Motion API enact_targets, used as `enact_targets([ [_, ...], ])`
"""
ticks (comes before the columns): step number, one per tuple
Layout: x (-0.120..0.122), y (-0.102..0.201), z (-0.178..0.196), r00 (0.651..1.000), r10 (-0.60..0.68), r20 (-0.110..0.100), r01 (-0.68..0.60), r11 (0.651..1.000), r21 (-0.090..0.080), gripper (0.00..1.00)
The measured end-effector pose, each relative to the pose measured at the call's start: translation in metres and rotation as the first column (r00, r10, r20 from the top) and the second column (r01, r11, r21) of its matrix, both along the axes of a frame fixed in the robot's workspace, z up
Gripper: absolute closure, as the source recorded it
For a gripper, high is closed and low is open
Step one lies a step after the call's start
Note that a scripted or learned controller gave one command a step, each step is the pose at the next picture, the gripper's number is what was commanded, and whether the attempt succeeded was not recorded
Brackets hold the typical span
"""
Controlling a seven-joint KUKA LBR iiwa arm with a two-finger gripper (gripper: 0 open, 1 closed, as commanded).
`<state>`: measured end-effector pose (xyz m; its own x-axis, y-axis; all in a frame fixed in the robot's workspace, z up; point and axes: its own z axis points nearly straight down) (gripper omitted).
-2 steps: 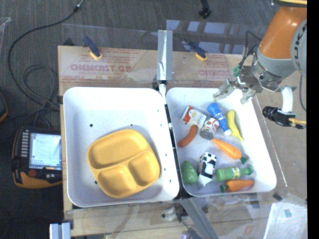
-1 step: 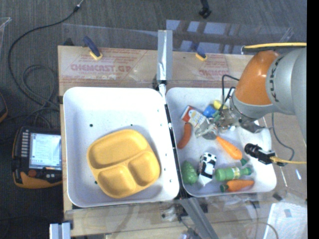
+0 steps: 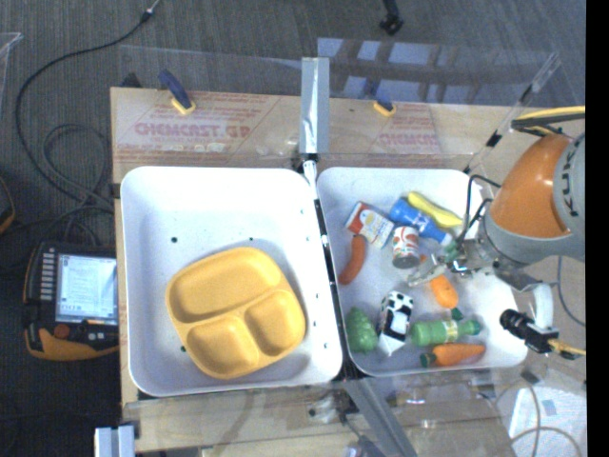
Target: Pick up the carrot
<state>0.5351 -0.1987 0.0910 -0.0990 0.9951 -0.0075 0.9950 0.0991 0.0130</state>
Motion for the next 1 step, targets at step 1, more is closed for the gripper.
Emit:
enact_targets([
  [1, 0.0017, 0.0006, 0.01, 1.0, 0.001, 0.004, -0.001, 1.0, 0.0, 1.0],
])
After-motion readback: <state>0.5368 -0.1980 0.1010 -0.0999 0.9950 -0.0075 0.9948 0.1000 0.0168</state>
